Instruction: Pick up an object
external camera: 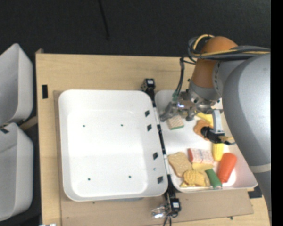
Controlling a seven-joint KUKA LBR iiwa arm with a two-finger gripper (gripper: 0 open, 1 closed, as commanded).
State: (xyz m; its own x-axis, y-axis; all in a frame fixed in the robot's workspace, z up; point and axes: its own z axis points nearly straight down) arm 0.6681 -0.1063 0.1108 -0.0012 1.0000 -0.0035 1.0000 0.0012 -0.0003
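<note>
My gripper (175, 110) hangs low over the far left part of the right bin (164, 98), below the arm's orange band (217, 46). Just in front of it, and touching or nearly touching it, lies a small greenish-beige square block (176, 123) on the bin floor. Nearer the front of the same bin lie a bread slice (179, 163), a yellow waffle piece (194, 177), a red, white and yellow cake slice (201, 157), a green stick (213, 179), an orange carrot (226, 166) and a yellow corn cob (218, 150). The arm hides part of the bin's far right side.
The left bin (66, 126) sits beside the right one, and a black-clipped divider (158, 140) runs between them. An orange piece (202, 126) and a yellow piece (205, 117) lie close under the wrist. The wooden bench (104, 72) borders both bins.
</note>
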